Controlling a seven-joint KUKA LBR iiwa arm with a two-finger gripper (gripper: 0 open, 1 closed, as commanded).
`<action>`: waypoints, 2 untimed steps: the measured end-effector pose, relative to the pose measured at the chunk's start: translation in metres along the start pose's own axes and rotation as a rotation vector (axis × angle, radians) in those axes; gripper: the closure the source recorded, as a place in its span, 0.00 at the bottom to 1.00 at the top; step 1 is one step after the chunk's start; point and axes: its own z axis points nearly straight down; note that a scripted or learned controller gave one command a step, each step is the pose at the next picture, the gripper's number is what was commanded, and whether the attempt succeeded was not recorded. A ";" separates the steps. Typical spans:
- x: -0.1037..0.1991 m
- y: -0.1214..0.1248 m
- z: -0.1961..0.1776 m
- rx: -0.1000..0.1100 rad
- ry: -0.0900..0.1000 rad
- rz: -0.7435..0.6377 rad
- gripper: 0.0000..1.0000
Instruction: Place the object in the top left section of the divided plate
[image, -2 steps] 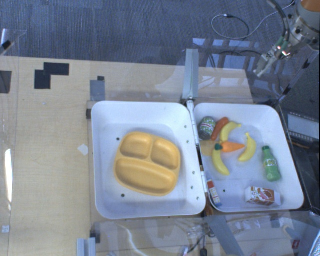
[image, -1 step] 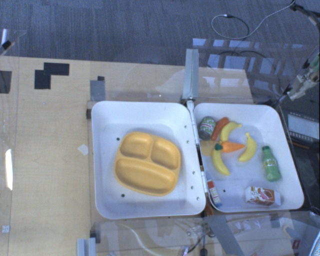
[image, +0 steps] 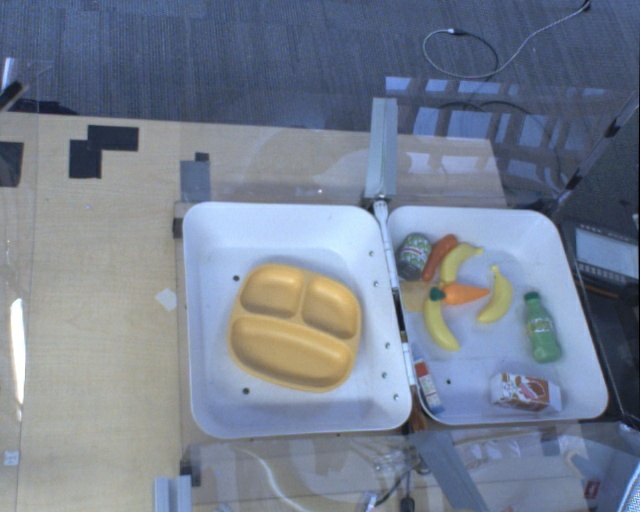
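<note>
Yellow plastic divided plate (image: 236, 335), bare in all three wells, at the middle of the left white bin (image: 210, 300) on the pale wooden desk (image: 100, 300). Top left section (image: 272, 290) on the plate's far side, turned away from the other bin.

Nothing yet in that well. Every candidate for the object lying to the right of the plate, across the shared wall, in the right white bin (image: 560, 260). Which of them is the one meant cannot be told.

- Closest to the plate, just past the wall: a small can (image: 414, 256), with a reddish-orange piece (image: 440, 257) leaning against it.
- Further right of the plate: a carrot (image: 465, 294) among three bananas (image: 440, 322), long axes fanned in different directions.
- Furthest from the plate: a green bottle (image: 541, 327), lengthwise toward the near edge, and a small carton (image: 525, 392) on its side.
- Right of the plate's near corner, along the wall: a thin red-and-white tube (image: 428, 385).

Impossible to tell how far open the hand is, or whether it has hold of anything.

Judged from the layout: a pick on the arm's own side first, then a carry leftward over the wall and across the plate's top right well to the far left one.
</note>
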 end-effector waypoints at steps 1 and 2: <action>-0.004 0.081 0.051 0.002 0.002 -0.088 1.00; -0.003 0.084 0.041 -0.001 -0.002 -0.095 1.00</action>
